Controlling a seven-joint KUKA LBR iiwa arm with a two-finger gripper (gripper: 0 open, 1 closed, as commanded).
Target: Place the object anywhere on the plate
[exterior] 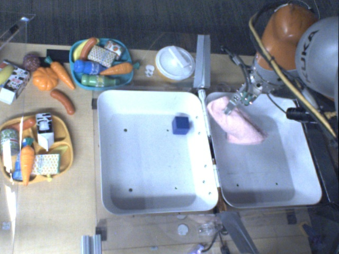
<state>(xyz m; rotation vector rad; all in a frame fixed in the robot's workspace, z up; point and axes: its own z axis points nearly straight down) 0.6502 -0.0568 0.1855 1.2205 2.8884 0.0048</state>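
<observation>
A small blue cube (181,125) lies in the left white bin (132,189), near its upper right corner. A pink plate (238,126) rests tilted in the upper left part of the right white bin (275,184). My gripper (239,99) hangs over the plate's far edge, well to the right of the cube and across the divider between the bins. Nothing shows between the gripper and the plate. The grey arm with its orange band (283,25) comes in from the upper right.
Behind the bins stand a yellow lidded bowl (175,63) and a blue bowl of toy food (100,63). A yellow dish of toys (34,150) and loose toy vegetables (53,81) lie on the bench at left. A metal post (200,62) rises between the bins.
</observation>
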